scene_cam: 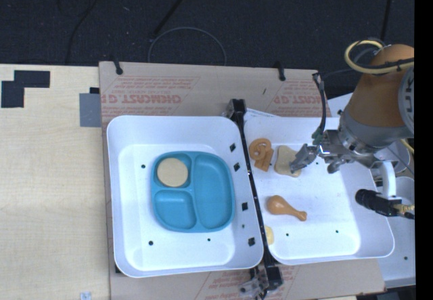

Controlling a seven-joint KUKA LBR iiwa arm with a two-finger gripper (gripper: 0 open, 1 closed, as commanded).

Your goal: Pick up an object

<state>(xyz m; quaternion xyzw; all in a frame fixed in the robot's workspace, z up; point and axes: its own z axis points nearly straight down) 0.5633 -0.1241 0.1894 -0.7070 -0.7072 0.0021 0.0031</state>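
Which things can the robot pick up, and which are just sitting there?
For picking:
pretzel
bread piece
chicken leg
hand

Just there:
blue plate
cookie
left bin
right bin

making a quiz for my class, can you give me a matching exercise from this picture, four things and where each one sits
Things:
1. blue tray
2. round cookie
3. drumstick
4. pretzel

Places:
A. lower middle of the right bin
B. top left compartment of the tray
C. upper left of the right bin, near the divider
D. on the floor of the left bin

Pairs: 1-D, 2-B, 3-A, 4-C
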